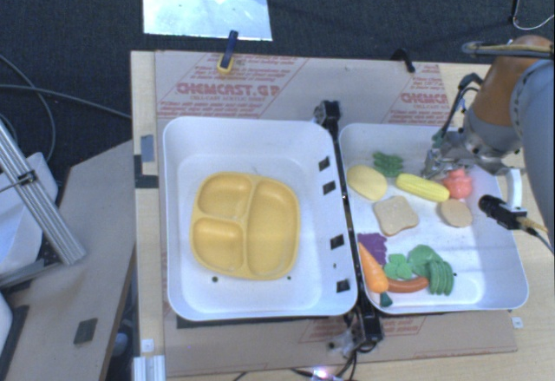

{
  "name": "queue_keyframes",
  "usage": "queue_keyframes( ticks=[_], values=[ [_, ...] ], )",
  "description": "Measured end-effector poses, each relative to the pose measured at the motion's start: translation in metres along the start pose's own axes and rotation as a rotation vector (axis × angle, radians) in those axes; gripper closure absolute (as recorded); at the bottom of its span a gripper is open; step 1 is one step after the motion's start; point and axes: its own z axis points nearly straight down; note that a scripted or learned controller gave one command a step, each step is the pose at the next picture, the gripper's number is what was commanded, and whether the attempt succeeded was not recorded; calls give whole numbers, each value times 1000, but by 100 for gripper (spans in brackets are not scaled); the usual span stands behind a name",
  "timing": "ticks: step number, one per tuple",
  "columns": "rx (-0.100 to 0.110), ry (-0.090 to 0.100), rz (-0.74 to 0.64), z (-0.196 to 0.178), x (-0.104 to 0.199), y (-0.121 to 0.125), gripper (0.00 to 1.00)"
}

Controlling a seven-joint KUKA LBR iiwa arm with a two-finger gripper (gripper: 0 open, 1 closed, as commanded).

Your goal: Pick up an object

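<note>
Right bin (512, 284) — toy food: pale lemon (367, 182), yellow corn (422, 187), bread slice (395, 214), tan cookie (455, 213), purple grapes (373, 244), carrot (373, 271), green vegetables (431, 266), and a red-pink piece (459, 182) by the corn's right end. Gripper (447, 164) — low over the bin's upper right, just above the red-pink piece; whether its jaws are released or clenched cannot be told. Left bin (182, 145) — one yellow divided plate (247, 225).

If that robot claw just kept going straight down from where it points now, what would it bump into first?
Probably the pink-red toy right under the gripper in the right bin, with the yellow corn-like piece just beside it. Depth is hard to judge from this slanted view.
</note>
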Motion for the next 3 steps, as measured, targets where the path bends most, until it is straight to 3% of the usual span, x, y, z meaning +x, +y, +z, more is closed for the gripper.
queue_keyframes(
  ticks=[1, 2, 3],
  values=[
    [5, 5, -3, -2, 0, -59, 100],
    [10, 7, -1, -1, 0, -145, 100],
    [2, 5, -5, -2, 1, -141, 0]
  ],
)
